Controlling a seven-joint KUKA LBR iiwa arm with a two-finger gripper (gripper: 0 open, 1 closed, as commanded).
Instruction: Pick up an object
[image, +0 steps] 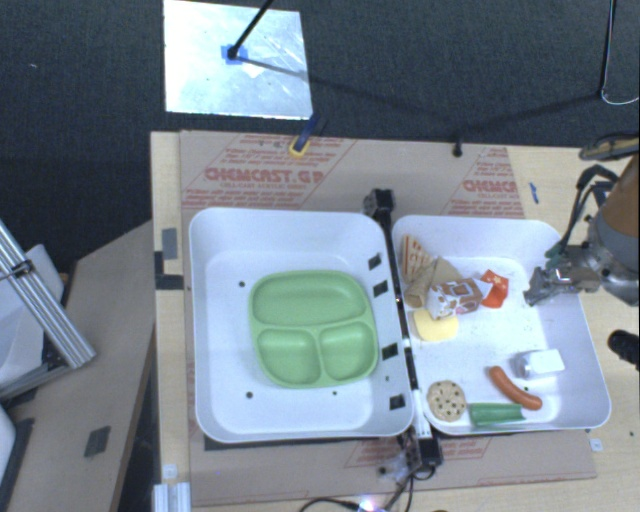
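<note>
Jaws (552, 283) at right bin's (590, 400) far edge, state unclear, sausage (514, 387), cookie (446, 400), white block (539, 362) nearby

Green tray (306, 340) in L bin (215, 300).

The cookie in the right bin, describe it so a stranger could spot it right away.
Start at the right bin, the one with the toy food, and go to its near left corner. The cookie lies there, left of the green bean pod. It is the only round, tan thing with dark speckles.
</note>
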